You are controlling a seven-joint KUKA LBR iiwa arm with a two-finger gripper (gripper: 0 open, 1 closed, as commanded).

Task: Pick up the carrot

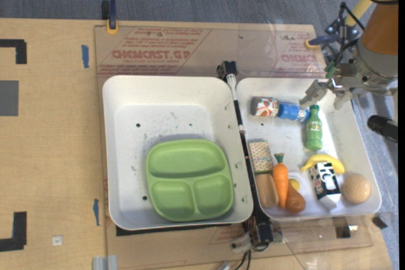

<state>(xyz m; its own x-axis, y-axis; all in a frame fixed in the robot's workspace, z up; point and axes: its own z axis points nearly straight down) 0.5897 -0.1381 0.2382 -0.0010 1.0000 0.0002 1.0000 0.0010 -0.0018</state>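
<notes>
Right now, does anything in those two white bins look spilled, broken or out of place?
Nothing looks spilled or broken. The right bin is simply crowded: the carrot lies wedged among other toy food near its front, and a small bottle lies on its side. The green divided plate sits flat in the left bin.

carrot [281, 176] hemmed: hot dog [266, 190] left, pear [294, 197] right | open above

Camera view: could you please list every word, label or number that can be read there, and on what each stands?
"CHEMCAST GP", red, mirrored, partly blurred: clear sheet behind the bins.
Red print at that sheet's right end: too blurred.
Can, green bottle, black-and-white carton: labels too small to read.
</notes>
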